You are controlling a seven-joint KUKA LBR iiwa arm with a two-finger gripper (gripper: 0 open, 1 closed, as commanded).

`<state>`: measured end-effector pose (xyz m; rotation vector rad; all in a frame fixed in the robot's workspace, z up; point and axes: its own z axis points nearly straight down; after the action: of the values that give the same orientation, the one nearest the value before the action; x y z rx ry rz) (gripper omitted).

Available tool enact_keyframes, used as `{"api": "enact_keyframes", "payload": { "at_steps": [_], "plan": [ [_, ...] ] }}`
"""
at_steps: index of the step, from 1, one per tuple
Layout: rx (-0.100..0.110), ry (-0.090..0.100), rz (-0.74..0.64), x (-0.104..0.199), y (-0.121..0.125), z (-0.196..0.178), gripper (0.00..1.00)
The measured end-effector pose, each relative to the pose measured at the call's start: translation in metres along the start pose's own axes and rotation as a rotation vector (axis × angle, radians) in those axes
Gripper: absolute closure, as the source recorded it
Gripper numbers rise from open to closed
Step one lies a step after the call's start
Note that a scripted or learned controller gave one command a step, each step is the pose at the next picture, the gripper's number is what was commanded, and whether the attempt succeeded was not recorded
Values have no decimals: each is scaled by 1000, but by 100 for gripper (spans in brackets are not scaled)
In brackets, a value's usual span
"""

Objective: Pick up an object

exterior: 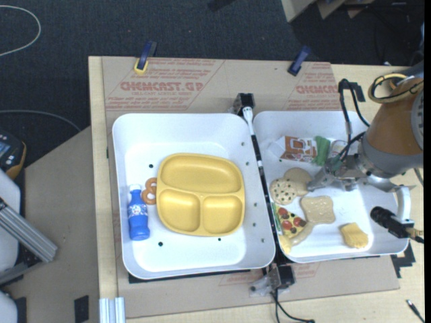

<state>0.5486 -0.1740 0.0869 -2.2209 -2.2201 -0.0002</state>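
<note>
Now: gripper over toy food

Hanging low in right bin [323,251], gripper [328,175] near cookie [282,191]; fingers' state impossible to tell. Alongside: toast [318,209], pizza [291,222], cheese [354,235]. In left bin [128,136]: yellow tray [200,194], blue bottle [138,213], pretzel [150,189].

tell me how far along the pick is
Done: the arm has reached into the right bin, its gripper low among the toy food near the cookie and the bread slice. In hand: nothing visibly lifted. Left: grasping and raising an item. The yellow plate and blue bottle sit in the left bin.
</note>
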Motion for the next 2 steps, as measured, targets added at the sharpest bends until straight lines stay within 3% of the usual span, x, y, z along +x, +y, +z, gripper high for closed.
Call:
{"api": "enact_keyframes", "payload": {
  "at_steps": [1, 2],
  "plan": [
    [-4, -2, 1, 0, 1, -10, 100],
    [-4, -3, -1, 0, -2, -52, 100]
  ]
}}
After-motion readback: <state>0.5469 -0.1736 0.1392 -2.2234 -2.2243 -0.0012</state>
